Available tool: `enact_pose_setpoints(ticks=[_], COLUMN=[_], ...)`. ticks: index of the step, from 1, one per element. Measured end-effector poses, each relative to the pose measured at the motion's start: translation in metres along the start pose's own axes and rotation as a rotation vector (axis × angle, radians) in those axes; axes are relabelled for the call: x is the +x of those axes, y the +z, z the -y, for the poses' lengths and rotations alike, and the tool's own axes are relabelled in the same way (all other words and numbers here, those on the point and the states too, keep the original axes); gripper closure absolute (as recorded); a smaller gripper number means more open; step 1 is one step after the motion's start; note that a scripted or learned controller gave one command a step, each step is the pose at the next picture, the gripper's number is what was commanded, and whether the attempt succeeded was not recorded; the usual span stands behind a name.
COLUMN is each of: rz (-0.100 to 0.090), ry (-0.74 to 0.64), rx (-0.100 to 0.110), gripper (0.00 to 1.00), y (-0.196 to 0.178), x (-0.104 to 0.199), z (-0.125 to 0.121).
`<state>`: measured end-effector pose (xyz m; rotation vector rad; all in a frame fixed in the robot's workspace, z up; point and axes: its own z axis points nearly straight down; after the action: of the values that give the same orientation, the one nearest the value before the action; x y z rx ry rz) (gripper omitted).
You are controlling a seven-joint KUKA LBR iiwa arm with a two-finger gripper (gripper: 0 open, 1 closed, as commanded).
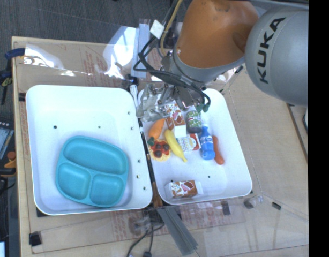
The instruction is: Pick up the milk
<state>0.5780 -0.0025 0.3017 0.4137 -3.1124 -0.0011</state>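
Over the right bin, at its twelve o'clock end, the gripper hangs above the milk; whether it's spread, I can't tell.

there were two white bins, one blue divided plate, one banana, one carrot, one blue bottle and two small cartons.
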Motion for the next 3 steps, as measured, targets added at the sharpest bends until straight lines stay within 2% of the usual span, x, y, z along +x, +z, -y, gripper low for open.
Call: enact_pose_setpoints(ticks=[1,2,3], rz=[-0.002,0.0,0.001], ry=[-0.198,-0.624,-0.913], rx=[-0.001,-0.002,-0.002], gripper=[1.0,1.0,1.0], y=[0.074,0.053,0.067], x=[0.055,0.112,0.064], z=[0.057,0.105,0.031])
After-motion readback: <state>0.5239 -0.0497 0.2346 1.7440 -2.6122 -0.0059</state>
